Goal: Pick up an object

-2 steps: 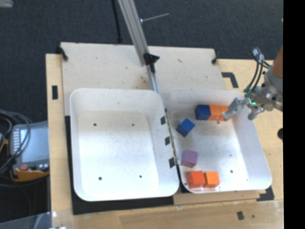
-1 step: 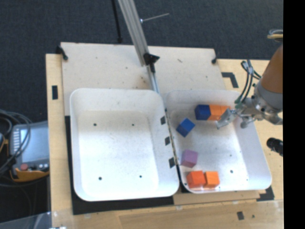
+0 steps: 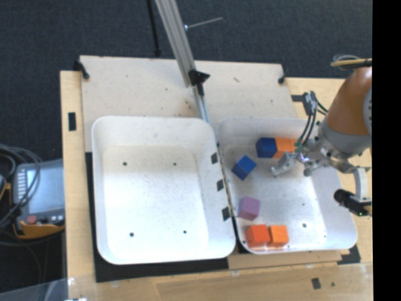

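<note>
My gripper (image 3: 283, 164) hung low over right bin (image 3: 326, 231), beside orange cube (image 3: 286, 145) and blue cube (image 3: 266, 147). Jaws: could not tell state. Second blue cube (image 3: 244, 167) to left. Purple cube (image 3: 249, 207), two orange blocks (image 3: 267, 235) near front wall.

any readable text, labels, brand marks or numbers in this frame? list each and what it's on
No text in this frame can be read.
Handheld control unit left of the bench: its screen and buttons are too blurred to read.
Blocks in the right bin, blue, purple and orange: plain faces, no markings visible.
Arm: no label or brand mark legible.
</note>
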Available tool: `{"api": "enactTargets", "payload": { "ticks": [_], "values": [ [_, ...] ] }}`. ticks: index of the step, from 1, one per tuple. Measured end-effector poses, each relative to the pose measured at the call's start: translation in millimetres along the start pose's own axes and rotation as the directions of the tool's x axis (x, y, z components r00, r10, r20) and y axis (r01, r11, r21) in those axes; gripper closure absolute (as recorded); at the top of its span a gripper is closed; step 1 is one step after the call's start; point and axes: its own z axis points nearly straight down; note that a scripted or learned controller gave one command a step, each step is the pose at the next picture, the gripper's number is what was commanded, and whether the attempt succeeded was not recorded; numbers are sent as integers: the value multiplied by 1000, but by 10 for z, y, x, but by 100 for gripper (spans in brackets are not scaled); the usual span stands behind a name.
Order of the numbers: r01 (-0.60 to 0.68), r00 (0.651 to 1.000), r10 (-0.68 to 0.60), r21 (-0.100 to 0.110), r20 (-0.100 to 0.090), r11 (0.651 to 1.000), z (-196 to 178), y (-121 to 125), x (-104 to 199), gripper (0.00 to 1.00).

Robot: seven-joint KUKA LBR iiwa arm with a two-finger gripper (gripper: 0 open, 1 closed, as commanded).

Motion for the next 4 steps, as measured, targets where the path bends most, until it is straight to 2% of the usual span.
{"api": "enactTargets", "payload": {
  "ticks": [1,2,3,4],
  "values": [
    [-1,1000,1,-1,1,1000,517,-1,-13,0],
    [-7,1000,7,-10,0,1000,378,17,-18,100],
    [-4,1000,4,-10,1,1000,-60,26,-46,100],
    [3,1000,-3,-13,2,1000,-706,74,-85,100]
  ]
}}
